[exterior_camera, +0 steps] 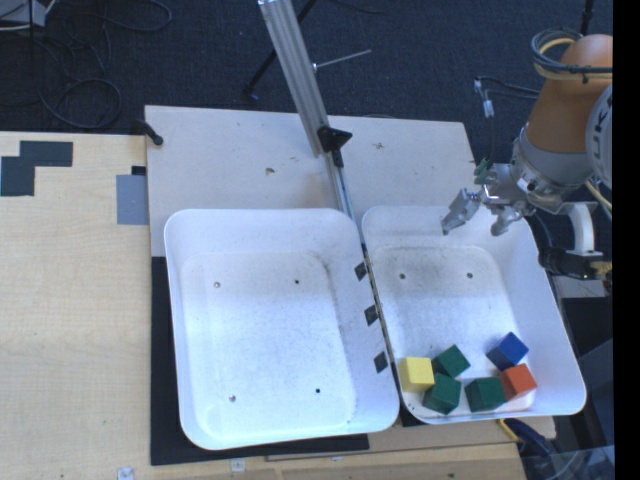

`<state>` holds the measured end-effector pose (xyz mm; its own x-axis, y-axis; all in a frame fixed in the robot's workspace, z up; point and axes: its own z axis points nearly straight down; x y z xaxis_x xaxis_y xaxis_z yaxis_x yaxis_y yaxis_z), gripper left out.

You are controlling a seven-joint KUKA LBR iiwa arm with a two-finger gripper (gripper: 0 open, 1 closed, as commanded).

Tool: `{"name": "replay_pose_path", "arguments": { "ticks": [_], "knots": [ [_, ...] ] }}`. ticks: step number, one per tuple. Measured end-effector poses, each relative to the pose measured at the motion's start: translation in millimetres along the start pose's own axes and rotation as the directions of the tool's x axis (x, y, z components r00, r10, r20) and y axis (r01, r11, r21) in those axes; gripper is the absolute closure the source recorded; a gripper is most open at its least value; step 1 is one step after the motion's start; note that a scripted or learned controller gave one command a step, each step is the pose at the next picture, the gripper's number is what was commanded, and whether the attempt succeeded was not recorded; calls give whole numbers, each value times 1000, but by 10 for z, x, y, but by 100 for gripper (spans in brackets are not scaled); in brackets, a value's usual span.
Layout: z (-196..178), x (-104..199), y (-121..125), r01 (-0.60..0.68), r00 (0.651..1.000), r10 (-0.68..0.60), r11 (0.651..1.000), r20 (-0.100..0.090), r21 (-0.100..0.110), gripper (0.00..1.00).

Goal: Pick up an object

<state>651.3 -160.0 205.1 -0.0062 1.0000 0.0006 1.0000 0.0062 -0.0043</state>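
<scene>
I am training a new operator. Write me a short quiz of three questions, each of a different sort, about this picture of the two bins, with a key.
1. True or false: all the blocks lie in the right bin.
2. How many green blocks are there?
   A. one  B. three  C. five
3. Fill the gap: the yellow block sits at the ____ end of the cluster.

Key:
1. True. They are clustered in its near corner.
2. B. The three green blocks lie beside a blue block and an orange block.
3. Left. The gripper is over the bin's far edge, holding nothing.
</scene>
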Motion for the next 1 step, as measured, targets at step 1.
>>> {"name": "replay_pose_path", "arguments": {
  "ticks": [1],
  "knots": [
    [1181,244,172,-4,1000,4,1000,0,-1,0]
  ]
}}
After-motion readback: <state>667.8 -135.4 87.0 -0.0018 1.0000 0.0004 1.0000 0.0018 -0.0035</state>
